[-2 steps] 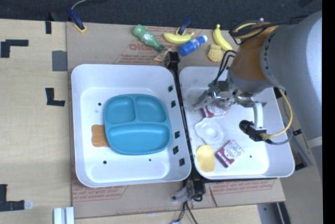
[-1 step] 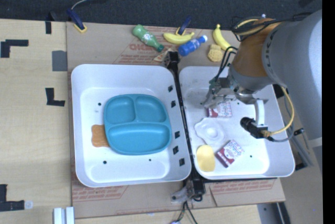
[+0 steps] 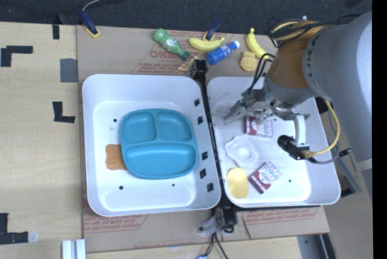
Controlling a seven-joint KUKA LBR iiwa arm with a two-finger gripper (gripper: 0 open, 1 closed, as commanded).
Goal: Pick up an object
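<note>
Crowding threatens this pick: the hand [image 3: 254,111], its grip impossible to tell, hangs low in the right bin [image 3: 326,191] over a red-and-white packet [image 3: 257,126] near the far edge; neighbouring items could deflect it.

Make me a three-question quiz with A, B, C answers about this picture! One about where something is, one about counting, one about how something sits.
1. Where is the blue plate?
A. left bin
B. right bin
C. behind the bins

2. How many bananas lie behind the bins?
A. one
B. two
C. four

3. How does the green bottle sit?
A. upright
B. on its side
C. inside the plate

Answers:
1 A, it rests in the left bin.
2 B, one banana and another.
3 B, it lies flat on the bench.
</note>
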